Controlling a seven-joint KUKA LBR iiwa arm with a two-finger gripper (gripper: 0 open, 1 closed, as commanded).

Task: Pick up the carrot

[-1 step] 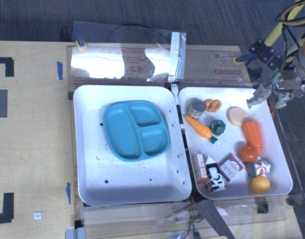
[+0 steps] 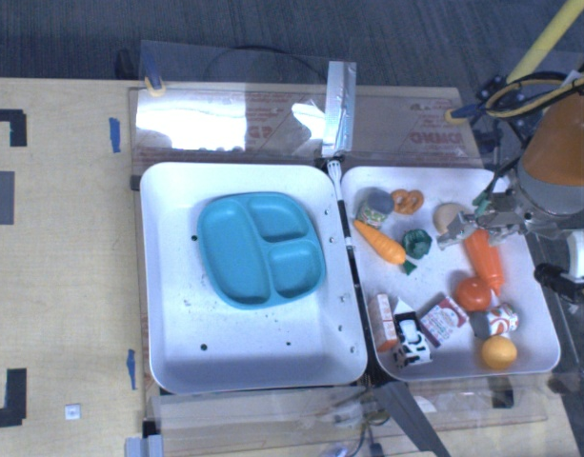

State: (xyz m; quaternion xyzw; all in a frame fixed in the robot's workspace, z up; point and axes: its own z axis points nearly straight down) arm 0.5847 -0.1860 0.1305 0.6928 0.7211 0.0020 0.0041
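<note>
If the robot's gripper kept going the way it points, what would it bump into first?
Probably the beige round toy just left of the gripper, though depth is hard to judge. The carrot lies farther left.

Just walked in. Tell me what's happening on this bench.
A grey robot arm reaches in from the right over the right bin, which holds toy food. Its tool hangs near the bin's upper middle, beside a long orange-red piece. The carrot, orange with a green top, lies apart from it near the bin's left wall, not picked up. The left bin holds a blue divided plate.
</note>
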